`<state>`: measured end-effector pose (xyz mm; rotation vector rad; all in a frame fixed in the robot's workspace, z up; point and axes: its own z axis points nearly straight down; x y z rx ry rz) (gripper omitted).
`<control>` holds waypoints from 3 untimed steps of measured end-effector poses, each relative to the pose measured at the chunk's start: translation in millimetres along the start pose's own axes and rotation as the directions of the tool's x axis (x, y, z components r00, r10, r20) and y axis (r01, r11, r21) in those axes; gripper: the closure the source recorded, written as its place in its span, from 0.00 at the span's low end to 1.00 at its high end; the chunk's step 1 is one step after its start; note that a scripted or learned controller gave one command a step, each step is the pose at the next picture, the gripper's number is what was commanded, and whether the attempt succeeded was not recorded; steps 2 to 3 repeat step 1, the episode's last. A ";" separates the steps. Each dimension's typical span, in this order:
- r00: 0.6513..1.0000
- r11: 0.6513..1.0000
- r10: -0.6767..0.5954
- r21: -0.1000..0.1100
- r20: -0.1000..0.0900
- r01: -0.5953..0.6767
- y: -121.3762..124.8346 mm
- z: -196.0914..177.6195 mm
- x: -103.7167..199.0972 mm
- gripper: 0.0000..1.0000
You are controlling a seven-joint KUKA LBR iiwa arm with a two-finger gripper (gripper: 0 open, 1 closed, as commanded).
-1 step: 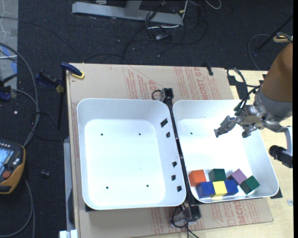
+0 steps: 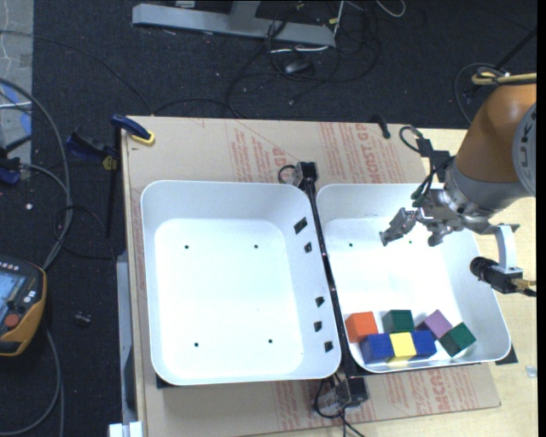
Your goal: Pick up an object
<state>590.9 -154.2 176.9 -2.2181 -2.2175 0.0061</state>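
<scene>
With its fingers spread and holding nothing, the grey two-finger gripper [image 2: 415,227] hangs well above the small coloured wooden blocks [image 2: 408,334] clustered below it, so it should descend squarely over an outer block

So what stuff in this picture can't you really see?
- Arm: the right edge of the camera view cuts it off above the orange band.
- Blocks: the orange block and the purple block have their near sides hidden by the blocks in front of them.
- Device on the floor: the left edge cuts it off, and its screen is too small to read.
- Grey bar at the top: partly cut off by the top edge.
</scene>
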 end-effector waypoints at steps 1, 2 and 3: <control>1.000 1.000 -0.003 -0.001 0.000 0.003 10.4 91.8 40.5 0.00; 1.000 1.000 -0.003 -0.001 0.000 0.003 10.4 91.8 40.5 0.00; 1.000 1.000 -0.003 -0.001 0.000 0.003 10.4 91.8 40.5 0.00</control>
